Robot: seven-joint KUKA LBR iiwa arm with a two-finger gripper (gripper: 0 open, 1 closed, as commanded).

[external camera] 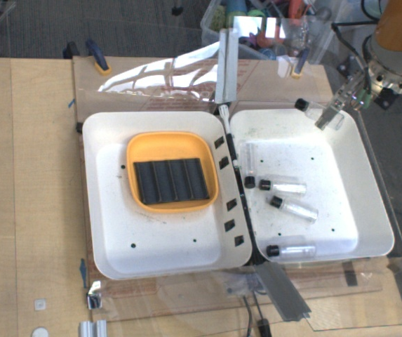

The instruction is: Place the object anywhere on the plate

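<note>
Bench w/ two bins (116, 258); we see gripper (337, 107) maybe pinching a tube (327, 120), lifted toward plate (172, 144).

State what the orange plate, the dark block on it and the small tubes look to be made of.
Plate: likely plastic, smooth and evenly orange with a soft sheen. Block: perhaps rubber or foam, matt black and ribbed. Tubes: clear plastic or glass with black caps; the white bin shows through them.

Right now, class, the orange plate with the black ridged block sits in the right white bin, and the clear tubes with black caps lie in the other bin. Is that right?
Not quite. The camera view shows the orange plate with the black ridged block in the left white bin. The clear tubes with black caps lie in the right white bin.
</note>
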